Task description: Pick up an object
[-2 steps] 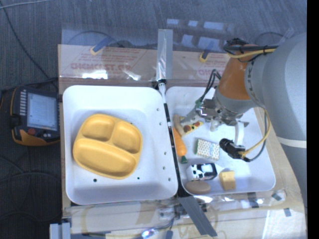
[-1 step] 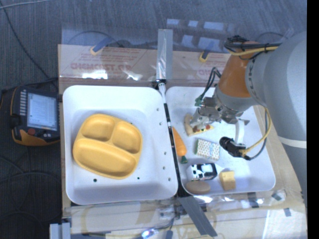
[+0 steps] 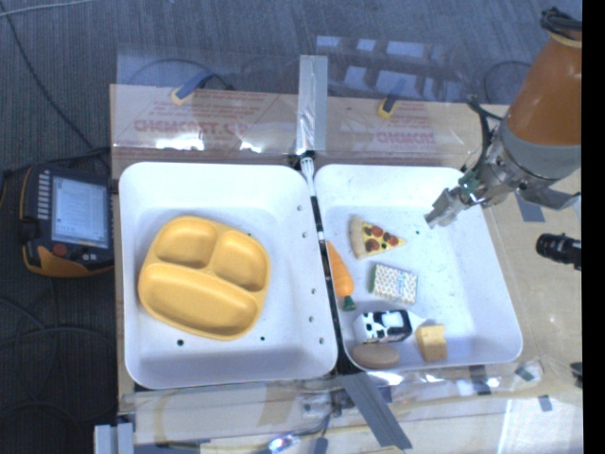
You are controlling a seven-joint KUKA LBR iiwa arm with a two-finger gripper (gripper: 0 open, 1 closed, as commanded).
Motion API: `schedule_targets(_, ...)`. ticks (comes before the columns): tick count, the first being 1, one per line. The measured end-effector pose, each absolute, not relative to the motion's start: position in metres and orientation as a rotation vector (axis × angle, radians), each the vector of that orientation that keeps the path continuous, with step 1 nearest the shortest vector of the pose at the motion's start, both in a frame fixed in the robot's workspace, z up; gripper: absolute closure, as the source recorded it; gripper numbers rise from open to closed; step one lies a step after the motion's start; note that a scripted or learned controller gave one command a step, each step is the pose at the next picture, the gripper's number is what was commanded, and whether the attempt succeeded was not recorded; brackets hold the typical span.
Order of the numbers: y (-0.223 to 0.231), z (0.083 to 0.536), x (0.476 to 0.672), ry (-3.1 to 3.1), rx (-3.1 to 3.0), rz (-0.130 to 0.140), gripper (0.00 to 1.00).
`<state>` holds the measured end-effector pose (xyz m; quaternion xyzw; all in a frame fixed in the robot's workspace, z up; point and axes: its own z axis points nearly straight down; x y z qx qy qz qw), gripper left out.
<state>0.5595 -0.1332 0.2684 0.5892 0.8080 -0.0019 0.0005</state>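
Note:
My gripper (image 3: 442,212) hangs over the upper right part of the right bin (image 3: 473,282), with nothing seen between its fingers. Below and left of it lies a pizza slice (image 3: 374,237). A checkered cracker (image 3: 394,283) lies further down. An orange carrot (image 3: 339,272) rests along the bin's left wall. Near the front sit a black-and-white cow toy (image 3: 386,325), a brown potato-like piece (image 3: 377,355) and a yellow cheese cube (image 3: 432,341).
The left bin (image 3: 142,187) holds a yellow divided plate (image 3: 203,274). A teach pendant (image 3: 64,218) lies on the floor left of the bench. The arm's orange band (image 3: 556,88) rises at the upper right.

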Motion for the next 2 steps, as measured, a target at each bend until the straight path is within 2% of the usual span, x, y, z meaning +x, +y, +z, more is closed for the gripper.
schedule_targets(1,-0.1206,0.2975,0.5429,2.411,2.014,-0.001,1.00)
schedule_targets(2,-0.1205,0.2975,0.5429,2.412,2.014,-0.001,0.00)
